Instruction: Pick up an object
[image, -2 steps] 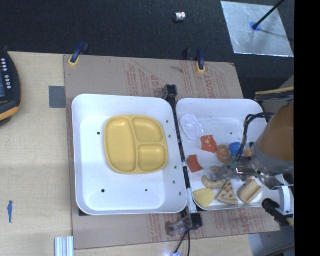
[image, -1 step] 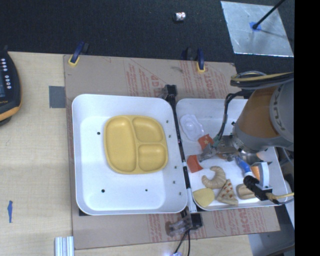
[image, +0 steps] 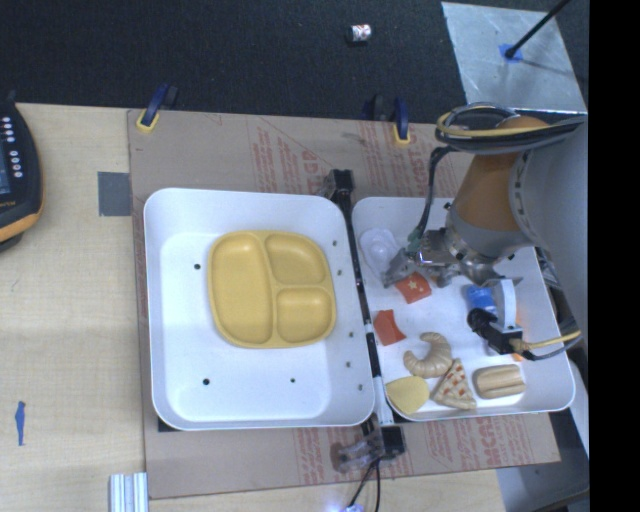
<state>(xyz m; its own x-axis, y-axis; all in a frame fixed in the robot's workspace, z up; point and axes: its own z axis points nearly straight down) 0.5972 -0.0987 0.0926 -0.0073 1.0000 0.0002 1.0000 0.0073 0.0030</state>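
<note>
divided plate (image: 270, 288): pale yellow
bins (image: 180, 390): white
two blocks (image: 412, 289): red-orange
croissant (image: 431, 355): tan
pizza slice (image: 454, 386): orange, red-spotted
arm band (image: 490, 190): orange

both white bins (image: 170, 300) look like smooth, slightly glossy plastic; the yellow divided tray (image: 271, 288) is matt plastic; the surface (image: 70, 330) looks like pale wood, overlaid with brown cardboard (image: 250, 150).

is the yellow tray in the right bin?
No, the yellow tray lies in the left bin; the right bin holds the small food items.
</note>
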